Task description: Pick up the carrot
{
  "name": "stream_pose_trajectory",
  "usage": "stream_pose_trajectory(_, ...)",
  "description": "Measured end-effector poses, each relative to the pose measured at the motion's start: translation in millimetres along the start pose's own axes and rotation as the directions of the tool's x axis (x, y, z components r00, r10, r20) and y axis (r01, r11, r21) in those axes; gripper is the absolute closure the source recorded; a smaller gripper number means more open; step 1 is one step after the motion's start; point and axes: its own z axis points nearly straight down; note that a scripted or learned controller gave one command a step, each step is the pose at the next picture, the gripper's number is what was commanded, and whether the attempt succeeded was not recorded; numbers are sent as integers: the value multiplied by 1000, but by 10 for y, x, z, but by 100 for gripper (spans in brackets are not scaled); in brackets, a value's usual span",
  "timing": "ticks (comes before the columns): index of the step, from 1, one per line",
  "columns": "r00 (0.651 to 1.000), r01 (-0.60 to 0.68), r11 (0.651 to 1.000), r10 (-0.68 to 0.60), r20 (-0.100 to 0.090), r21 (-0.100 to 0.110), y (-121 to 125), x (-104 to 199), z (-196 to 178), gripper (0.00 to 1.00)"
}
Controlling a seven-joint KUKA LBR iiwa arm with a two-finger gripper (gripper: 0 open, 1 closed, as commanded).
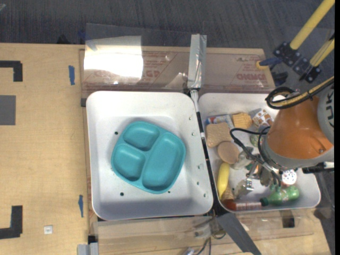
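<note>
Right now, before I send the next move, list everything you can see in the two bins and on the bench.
Divided plate: one, teal, three compartments, middle of the left bin.
Banana: one, yellow, left side of the right bin, lying lengthwise.
Round slices: two, tan, upper left of the right bin, above the banana.
Cracker: one, tan, square, far end of the right bin.
Green piece: one, near right corner of the right bin.
Carrot: cannot pick it out in the clutter.
Arm: one, grey with orange band, over the right bin.
Gripper: one, low among the items beside the banana.
</note>
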Motion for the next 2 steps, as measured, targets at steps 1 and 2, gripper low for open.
stream_pose_trajectory(1, 995, -100, 995, 100, -7, 1, -375, -761, 28, 0)
stream_pose_trajectory(2, 998, -66, 998, 66, -11, 0, -442, -235, 14, 0)
